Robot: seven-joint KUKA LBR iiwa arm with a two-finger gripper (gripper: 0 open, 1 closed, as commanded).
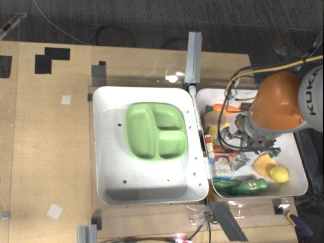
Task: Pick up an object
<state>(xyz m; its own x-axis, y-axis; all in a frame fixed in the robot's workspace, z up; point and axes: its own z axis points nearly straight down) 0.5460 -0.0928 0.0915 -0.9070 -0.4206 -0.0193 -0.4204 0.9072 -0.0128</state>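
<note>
Arm [283,103] is reaching into the right bin [298,186], pincer [242,147] sitting low among the clutter; can't tell its state. Green bottle [242,187] is lying along the front wall, lemon [279,174] beside it. Green divided tray [155,130] is occupying the left bin [109,151].

Lime-green tray [154,130] in white bin [109,151]; yellow lemon [279,174] & dk-green bottle [243,187] in other bin [298,186].

The arm [276,103] hides the tool and its grip
</note>
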